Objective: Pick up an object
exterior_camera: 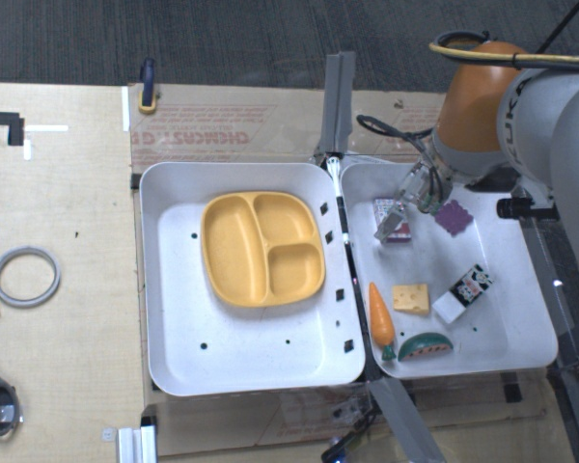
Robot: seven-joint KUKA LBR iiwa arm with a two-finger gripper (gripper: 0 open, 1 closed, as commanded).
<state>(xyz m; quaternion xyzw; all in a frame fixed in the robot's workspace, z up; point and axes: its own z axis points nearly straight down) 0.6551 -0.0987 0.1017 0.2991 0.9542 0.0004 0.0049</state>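
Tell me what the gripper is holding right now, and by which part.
It cannot be told. The gripper is low over a small pink and white item in the right bin, but the view does not show a hold.

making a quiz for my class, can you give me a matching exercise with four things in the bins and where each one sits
Things:
1. yellow divided plate
2. carrot
3. cheese wedge
4. purple piece

Places:
A. right bin, against its left wall
B. right bin, far part, beside the end effector
C. left bin, middle
D. right bin, middle, just right of the carrot

Pairs: 1-C, 2-A, 3-D, 4-B
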